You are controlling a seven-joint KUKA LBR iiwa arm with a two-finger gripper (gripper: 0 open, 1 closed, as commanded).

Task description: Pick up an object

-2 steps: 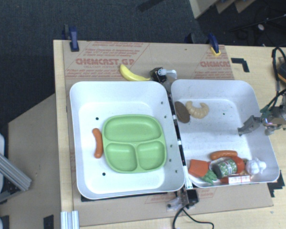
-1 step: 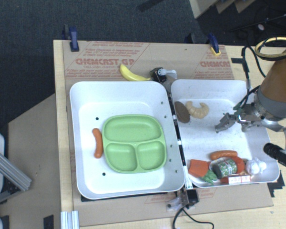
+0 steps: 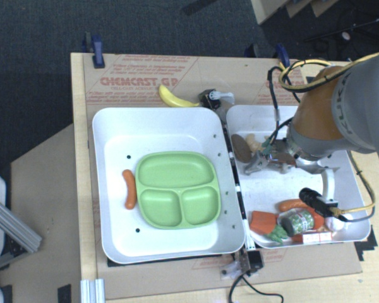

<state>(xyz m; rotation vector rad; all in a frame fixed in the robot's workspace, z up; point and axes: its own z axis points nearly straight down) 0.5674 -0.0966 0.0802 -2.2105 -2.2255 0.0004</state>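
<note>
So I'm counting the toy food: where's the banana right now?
The banana lies on the cardboard bench top, outside the bins, just beyond the far rim of the left bin, beside a small black-and-silver object.

The big grey arm (image 3: pixel 360 106) comes in from the right side. It has an orange band (image 3: pixel 316 109) just above the wrist. The wrist bends down and to the left — low over the right bin. The gripper (image 3: pixel 258 161) sits at the tip, pointing left, its metal fingers (image 3: pixel 249 166) small and hard to make out.
</note>
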